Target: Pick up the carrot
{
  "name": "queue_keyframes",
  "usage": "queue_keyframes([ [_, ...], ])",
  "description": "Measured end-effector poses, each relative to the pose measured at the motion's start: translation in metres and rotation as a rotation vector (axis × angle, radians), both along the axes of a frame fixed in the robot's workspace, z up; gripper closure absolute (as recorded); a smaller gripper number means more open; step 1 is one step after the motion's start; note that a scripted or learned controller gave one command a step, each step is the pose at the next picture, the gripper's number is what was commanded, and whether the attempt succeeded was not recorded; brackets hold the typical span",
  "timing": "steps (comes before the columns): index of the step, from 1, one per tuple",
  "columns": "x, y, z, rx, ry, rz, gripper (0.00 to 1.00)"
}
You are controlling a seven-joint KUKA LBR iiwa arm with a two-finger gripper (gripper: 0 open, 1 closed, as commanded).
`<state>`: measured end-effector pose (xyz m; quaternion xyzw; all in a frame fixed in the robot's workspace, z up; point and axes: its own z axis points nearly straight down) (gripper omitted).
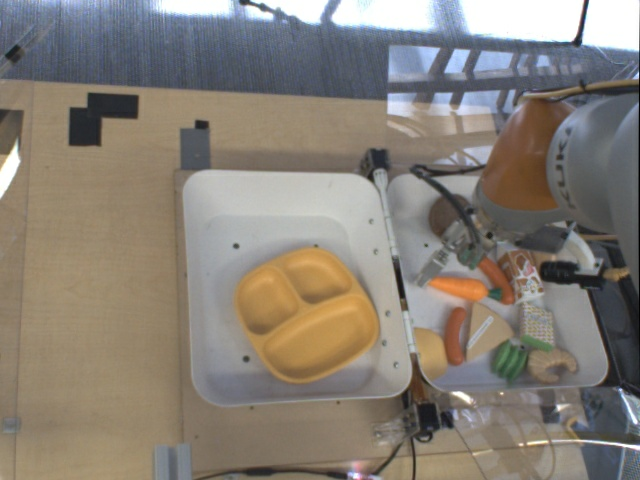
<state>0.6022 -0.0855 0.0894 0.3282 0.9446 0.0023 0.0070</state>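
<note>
The carrot [458, 289] is orange with a green tip on its right end. It lies flat in the right bin [405, 208], near that bin's left side. My gripper [452, 260] hangs just above and behind the carrot, and its two grey fingers [437, 266] are spread apart with nothing between them. They stand open, and the carrot lies below the fingertips, apart from them. The grey arm with its orange band [525, 158] covers the back right of the bin.
Around the carrot lie a red-orange stick [496, 279], a red sausage [456, 335], a cheese wedge [488, 330], a green pepper [508, 360], a mushroom [552, 365] and a small box [536, 320]. The left bin [210, 268] holds a yellow divided plate [305, 313].
</note>
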Motion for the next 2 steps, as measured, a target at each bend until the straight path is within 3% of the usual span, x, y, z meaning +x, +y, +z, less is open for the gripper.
queue_keyframes([
  [1, -0.049, -0.007, 0.001, 0.006, -0.002, -0.375, 0.00],
  [2, -0.045, -0.005, 0.013, 0.008, -0.012, -0.365, 1.00],
])
